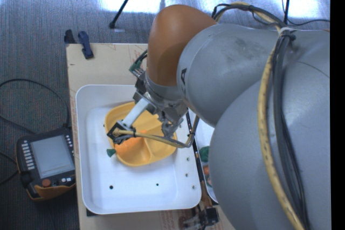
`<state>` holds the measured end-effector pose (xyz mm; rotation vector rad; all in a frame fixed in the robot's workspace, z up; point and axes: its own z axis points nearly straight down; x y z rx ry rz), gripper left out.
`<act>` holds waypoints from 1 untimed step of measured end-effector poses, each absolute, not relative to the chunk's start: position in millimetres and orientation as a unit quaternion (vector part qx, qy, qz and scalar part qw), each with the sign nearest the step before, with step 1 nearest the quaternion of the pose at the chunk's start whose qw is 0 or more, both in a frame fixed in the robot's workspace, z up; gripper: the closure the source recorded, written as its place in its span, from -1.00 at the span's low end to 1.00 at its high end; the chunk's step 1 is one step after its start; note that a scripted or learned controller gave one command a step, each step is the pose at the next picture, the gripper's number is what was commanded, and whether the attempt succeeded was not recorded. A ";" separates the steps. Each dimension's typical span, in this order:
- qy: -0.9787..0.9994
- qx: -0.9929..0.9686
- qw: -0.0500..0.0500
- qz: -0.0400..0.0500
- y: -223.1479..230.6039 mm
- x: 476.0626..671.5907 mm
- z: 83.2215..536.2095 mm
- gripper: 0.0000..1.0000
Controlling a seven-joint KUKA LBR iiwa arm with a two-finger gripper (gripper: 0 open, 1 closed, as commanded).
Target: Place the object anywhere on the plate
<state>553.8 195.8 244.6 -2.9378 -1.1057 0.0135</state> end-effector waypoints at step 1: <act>-0.453 -0.892 0.001 0.003 214.3 518.2 300.9 -1.00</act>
